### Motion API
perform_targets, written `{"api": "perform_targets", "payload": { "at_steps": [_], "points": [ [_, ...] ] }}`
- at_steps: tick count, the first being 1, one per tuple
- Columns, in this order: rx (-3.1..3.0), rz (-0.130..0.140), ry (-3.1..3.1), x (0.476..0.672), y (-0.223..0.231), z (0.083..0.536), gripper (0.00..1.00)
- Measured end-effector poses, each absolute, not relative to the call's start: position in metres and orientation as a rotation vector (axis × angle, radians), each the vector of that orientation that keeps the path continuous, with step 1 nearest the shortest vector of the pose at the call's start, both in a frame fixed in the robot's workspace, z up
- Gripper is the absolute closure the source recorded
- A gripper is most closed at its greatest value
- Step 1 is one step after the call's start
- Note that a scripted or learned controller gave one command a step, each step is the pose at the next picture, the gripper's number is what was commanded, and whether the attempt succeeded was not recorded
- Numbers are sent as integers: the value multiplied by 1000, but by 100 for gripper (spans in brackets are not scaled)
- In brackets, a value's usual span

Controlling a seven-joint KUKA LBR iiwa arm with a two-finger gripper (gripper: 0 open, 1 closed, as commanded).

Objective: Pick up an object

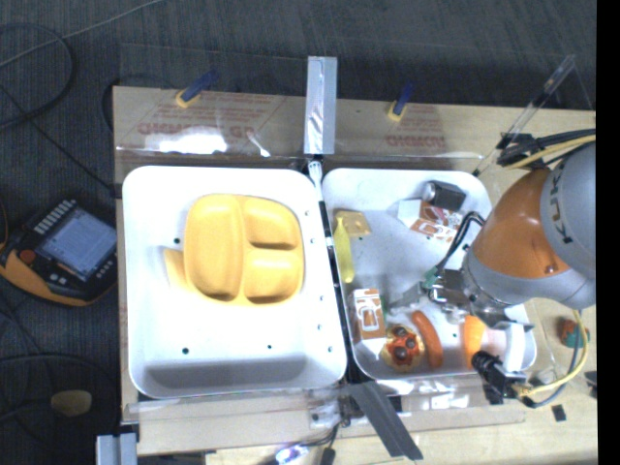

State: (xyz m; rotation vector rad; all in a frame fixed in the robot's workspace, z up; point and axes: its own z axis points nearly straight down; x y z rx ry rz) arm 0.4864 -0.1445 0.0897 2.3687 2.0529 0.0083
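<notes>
Lying nearest the camera in the right bin, along its front wall, are a round orange-and-brown toy, an orange ring-shaped piece and a small orange-and-white carton. Just to their right the arm reaches down into the same bin, its orange band bulking over the right side. The claw sits low at the bin's front right corner, close to an orange object and a white one; the arm's own body hides its tips, so I cannot tell whether anything is caught there. Farther back lie a yellow strip against the dividing wall, a tan packet, and at the far end a red-and-white packet with a dark grey item just beyond it. The left bin holds a yellow divided tray, turned upside down. Beyond both bins, on the counter, stand two blue-and-yellow clips and a silver upright bar.
</notes>
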Motion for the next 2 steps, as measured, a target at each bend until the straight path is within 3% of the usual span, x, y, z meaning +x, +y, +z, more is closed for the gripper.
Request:
{"api": "perform_targets", "payload": {
  "at_steps": [1,2],
  "points": [
    [2367,14,2052,488,-144,100,100],
    [2457,-4,1959,513,-84,183,100]
  ]
}}
